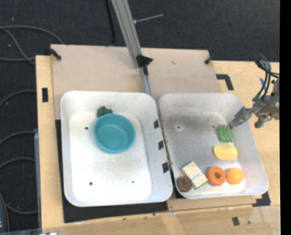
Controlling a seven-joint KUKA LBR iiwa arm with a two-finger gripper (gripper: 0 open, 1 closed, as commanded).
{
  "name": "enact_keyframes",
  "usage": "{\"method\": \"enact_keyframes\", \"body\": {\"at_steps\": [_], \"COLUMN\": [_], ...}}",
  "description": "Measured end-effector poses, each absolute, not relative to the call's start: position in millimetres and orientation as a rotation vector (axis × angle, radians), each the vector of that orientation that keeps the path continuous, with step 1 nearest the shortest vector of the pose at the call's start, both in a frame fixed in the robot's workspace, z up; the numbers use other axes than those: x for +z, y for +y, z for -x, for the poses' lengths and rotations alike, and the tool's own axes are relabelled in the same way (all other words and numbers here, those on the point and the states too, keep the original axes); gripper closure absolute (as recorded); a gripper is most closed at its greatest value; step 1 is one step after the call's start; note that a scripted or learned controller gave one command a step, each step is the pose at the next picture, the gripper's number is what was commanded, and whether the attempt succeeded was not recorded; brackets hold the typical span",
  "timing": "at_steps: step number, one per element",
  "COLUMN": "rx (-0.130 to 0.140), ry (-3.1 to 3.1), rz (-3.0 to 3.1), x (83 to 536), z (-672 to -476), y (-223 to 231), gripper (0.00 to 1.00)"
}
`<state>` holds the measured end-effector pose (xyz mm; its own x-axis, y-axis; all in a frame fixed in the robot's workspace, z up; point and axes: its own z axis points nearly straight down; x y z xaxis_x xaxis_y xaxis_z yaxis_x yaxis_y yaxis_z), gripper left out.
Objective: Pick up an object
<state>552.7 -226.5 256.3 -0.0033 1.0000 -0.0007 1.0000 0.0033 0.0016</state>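
- Looking down at a slant on a wooden counter (194,72) that carries two shallow white bins side by side, with black floor and loose cables around it.
- Nearest the viewer, along the front edge of the right bin (246,187), a row of small things: a dark brown round piece (184,183) at the left, then a tilted speckled cream box (194,174) touching it, an orange ring (216,176), and an orange ball (234,176) just beside the ring.
- A little farther back in the same bin lies a yellow, lemon-like object (226,152), and just behind that a small green ribbed object (225,133).
- The left bin (77,180) holds a teal bowl (115,133) sitting upright, with a small dark green thing (104,111) touching its far rim.
- The pincer (243,115) reaches in from the right, over the far right part of the right bin. It is dark and small here; whether it is released or clenched cannot be told, and nothing is seen held in it.
- The green ribbed object is the closest thing to the pincer, lying just in front of and slightly left of its tip; whether they touch is unclear. The yellow object lies nearer the viewer, and the front row is well apart from the pincer.
- Farthest back, a grey metal rail (128,26) slants from the top edge toward the gap between the bins.
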Motion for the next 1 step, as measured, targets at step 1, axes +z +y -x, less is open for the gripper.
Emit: {"method": "enact_keyframes", "body": {"at_steps": [1], "rx": [0.001], "ry": [2.224], "rz": [-2.216], "x": [256.3], "z": [-552.7], "y": [-226.5], "gripper": [0.0]}}
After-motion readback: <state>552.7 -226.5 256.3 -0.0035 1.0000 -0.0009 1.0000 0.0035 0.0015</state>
